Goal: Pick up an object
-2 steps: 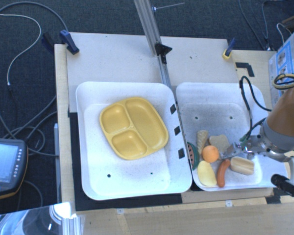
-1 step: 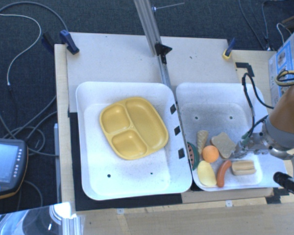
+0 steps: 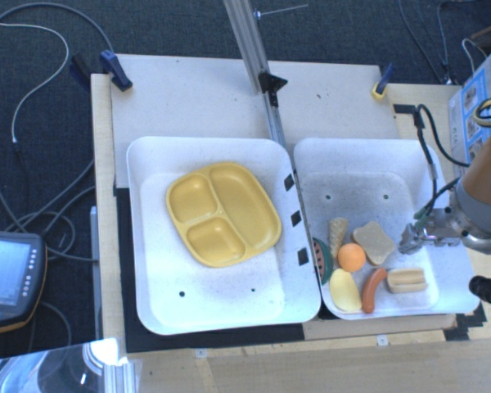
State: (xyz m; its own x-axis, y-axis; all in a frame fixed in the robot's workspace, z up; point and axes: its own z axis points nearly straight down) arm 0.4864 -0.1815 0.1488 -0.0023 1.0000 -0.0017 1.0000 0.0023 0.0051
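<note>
Toy food lies clustered at the near end of the right bin (image 3: 352, 158) on the counter (image 3: 196, 97): an orange ball (image 3: 352, 257), a tan bread slice (image 3: 375, 241), a pale yellow pear-like piece (image 3: 344, 290), a red-orange sausage (image 3: 372, 288), a beige block (image 3: 406, 280), a ribbed tan piece (image 3: 337, 232) and a watermelon wedge (image 3: 320, 259) against the bin's left wall. The claw (image 3: 412, 237) hangs low over the bin's right side, just beside the bread slice and above the beige block; whether it is open or closed cannot be told. A yellow divided plate (image 3: 222, 214) sits alone in the left bin (image 3: 147, 219).
</note>
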